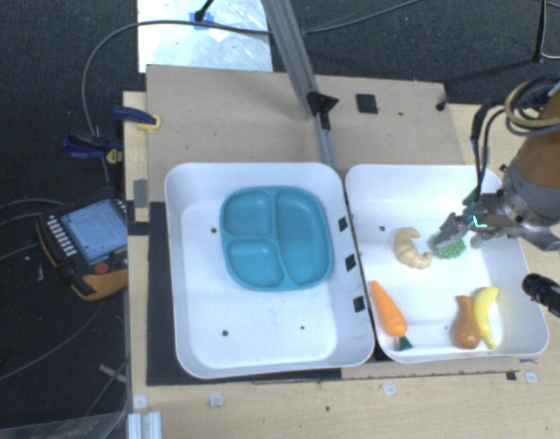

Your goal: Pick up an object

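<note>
My gripper [450, 237] reaches in from the right and is low over the right bin [426, 183]. Its tip sits right at a small green object [454, 250], touching or just above it. A beige croissant-shaped toy [411, 248] lies just left of the green object. An orange carrot [388, 310] rests near the bin's front left. A brown toy [466, 324] and a yellow banana [487, 315] lie together at the front right.
The left bin [193, 245] holds a blue divided plate [276, 237]. The arm's orange band [545, 158] and cables hang over the right bin's far right edge. A metal pole [294, 44] slants in from the back.
</note>
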Controlling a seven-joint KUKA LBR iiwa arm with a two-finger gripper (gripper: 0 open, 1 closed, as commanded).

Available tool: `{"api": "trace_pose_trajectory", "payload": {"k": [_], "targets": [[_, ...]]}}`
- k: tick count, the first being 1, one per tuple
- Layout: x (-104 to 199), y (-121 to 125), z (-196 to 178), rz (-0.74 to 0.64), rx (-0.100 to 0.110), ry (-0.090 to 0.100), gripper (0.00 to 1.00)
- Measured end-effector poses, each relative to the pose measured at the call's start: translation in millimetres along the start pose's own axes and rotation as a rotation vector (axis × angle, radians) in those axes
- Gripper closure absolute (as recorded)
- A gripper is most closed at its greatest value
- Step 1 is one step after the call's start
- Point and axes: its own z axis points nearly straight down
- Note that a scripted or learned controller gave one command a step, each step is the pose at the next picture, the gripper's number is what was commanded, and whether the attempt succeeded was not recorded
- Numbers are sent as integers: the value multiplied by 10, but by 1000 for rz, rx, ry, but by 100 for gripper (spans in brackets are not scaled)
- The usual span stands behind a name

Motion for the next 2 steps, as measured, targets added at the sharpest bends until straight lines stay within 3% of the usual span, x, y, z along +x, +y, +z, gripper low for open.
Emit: {"api": "trace_pose_trajectory", "payload": {"k": [1, 2], "targets": [[0, 6, -8, 0, -2, 0, 0], [-66, 46, 585, 4, 1, 0, 0]]}}
